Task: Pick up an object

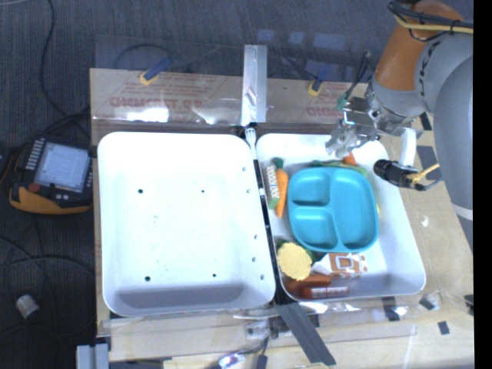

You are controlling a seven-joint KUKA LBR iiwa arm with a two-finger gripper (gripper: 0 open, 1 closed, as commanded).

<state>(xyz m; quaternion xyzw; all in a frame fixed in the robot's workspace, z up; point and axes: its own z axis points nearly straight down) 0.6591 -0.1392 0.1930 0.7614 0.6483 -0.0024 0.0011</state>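
Crowding the right bin (400, 241), a blue divided plate (334, 207) covers most of its floor and hides parts of the things around it: an orange carrot (281, 191) along the left wall, a yellow round piece (294, 260) and a small carton (347, 265) near the front edge. The gripper (344, 140) hangs over the back edge, its fingers blurred; whether they are spread or closed cannot be told.

High overhead, slanted (both bins (108, 206))
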